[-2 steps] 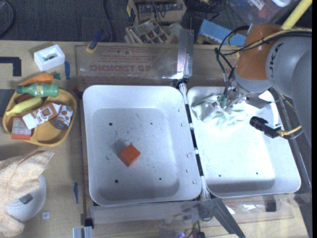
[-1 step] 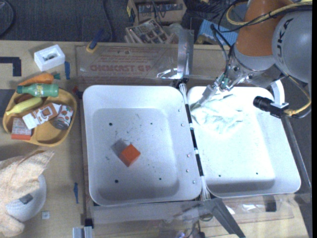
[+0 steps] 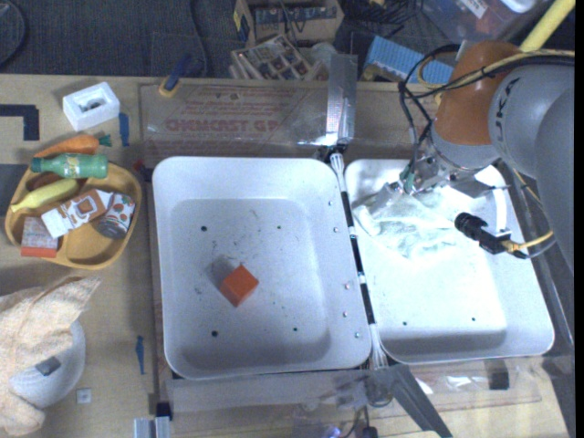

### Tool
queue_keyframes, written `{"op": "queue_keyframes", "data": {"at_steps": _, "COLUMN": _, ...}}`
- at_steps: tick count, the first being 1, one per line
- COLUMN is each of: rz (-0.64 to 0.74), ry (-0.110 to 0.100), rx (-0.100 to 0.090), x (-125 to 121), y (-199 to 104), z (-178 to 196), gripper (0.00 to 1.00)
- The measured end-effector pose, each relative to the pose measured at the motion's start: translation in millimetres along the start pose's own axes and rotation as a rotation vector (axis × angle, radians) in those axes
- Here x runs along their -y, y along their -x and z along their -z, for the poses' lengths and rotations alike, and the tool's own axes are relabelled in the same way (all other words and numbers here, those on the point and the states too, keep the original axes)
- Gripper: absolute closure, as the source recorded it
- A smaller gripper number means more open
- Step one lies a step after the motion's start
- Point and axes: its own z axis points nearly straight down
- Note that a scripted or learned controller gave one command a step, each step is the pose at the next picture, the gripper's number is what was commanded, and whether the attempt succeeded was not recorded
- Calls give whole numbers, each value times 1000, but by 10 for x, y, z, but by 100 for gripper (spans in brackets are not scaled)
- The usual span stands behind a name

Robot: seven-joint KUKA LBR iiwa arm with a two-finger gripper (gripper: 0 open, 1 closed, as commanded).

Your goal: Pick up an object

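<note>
From my console I cannot tell whether the gripper [image 3: 412, 179] has its fingers parted or closed; it is blurred and partly lost against a pale crumpled cloth [image 3: 409, 223] in the right bin [image 3: 474, 336]. It sits at about eleven o'clock in that bin, just above the cloth's upper edge, perhaps touching it. Nothing visibly sits between the fingers, so I count no grasp yet.

The cloth lies at the bin's ten-to-twelve o'clock area and looks like the nearest candidate. To do this well I would come straight down on a raised fold, close fully, then lift slowly and watch whether fabric follows.

The other choice is the orange block [image 3: 241, 285] in the left bin [image 3: 182, 190], near that bin's centre, well apart from the gripper. A black cable fitting [image 3: 476, 227] hangs at three o'clock of the cloth, and could snag it. The divider between the bins is close at nine o'clock of the gripper. A yellow bowl of toy groceries [image 3: 73, 217] stands off bench-left, no obstacle.
</note>
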Motion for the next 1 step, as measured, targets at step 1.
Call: {"op": "queue_keyframes", "data": {"at_steps": 1, "rz": 1, "ry": 4, "rx": 3, "x": -12, "y": 8, "z": 116, "gripper": 100}}
